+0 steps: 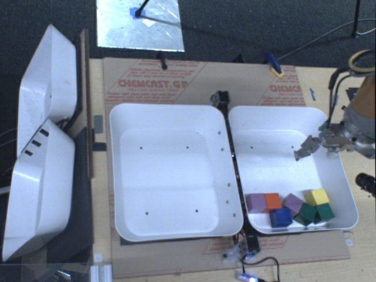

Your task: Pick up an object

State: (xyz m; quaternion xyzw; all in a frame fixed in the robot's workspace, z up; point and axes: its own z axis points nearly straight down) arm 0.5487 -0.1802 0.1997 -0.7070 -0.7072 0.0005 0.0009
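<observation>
The tool (pixel 306 150) hangs over the right bin (pixel 276 119) toward 3 o'clock, fingers narrowly parted, gripping nothing. Blocks cluster at the bin's 5 o'clock corner: purple block (pixel 256 202), orange block (pixel 272 200), blue block (pixel 281 217), yellow block (pixel 319 196), green block (pixel 305 214).

You see small blocks (pixel 289 207) clustered in the right bin's (pixel 276 140) near corner — purple, orange, blue, green, yellow — touching one another.

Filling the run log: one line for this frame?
tool: over right bin, holding nothing | blocks: clustered at near edge | left bin: untouched
</observation>
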